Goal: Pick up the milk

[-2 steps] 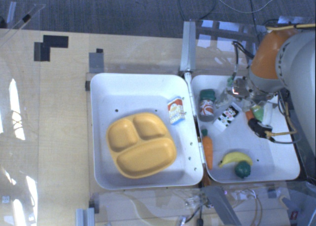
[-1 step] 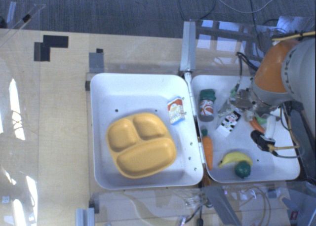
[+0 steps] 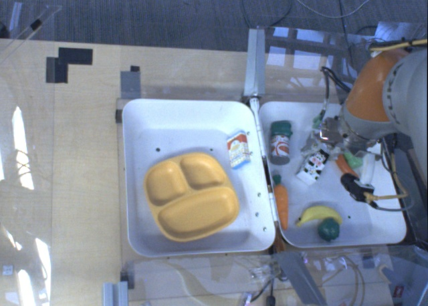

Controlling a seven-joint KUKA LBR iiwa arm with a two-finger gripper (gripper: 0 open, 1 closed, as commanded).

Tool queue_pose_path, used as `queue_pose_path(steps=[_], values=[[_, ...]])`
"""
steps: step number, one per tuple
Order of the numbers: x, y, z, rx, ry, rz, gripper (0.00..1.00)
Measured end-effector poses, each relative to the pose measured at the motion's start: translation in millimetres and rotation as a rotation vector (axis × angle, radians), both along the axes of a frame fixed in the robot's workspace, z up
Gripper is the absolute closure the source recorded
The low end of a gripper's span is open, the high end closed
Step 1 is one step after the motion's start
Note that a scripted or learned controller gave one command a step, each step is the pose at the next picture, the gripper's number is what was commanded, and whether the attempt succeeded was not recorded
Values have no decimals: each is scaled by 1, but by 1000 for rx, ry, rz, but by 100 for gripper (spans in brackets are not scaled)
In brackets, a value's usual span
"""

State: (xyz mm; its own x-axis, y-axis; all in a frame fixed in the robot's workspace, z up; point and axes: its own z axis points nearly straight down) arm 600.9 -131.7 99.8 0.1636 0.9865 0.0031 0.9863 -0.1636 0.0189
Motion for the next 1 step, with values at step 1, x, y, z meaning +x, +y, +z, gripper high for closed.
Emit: queue_pose_path(steps=[1], values=[[-4,47,89,0,15,-69,100]])
